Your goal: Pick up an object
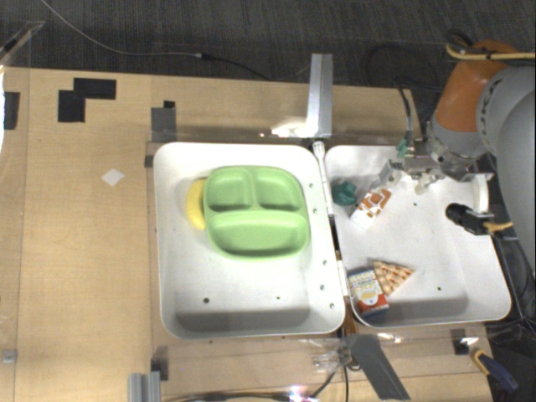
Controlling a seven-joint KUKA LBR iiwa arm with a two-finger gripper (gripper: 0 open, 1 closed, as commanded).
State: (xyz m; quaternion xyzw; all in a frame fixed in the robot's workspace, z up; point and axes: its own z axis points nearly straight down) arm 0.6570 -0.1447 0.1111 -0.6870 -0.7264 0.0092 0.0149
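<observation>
Snack packet left of tool

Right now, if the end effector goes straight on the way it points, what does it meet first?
Probably the orange-and-white packet, lying left of and below the end effector in the right bin; the teal object sits just beyond. Depth is unclear.

Pale wooden desk below a strip of dark carpet. Thin grey cable trailing across the carpet. Black square marks near the far left corner. Upright metal post at the back edge, glare beside its foot.
</observation>
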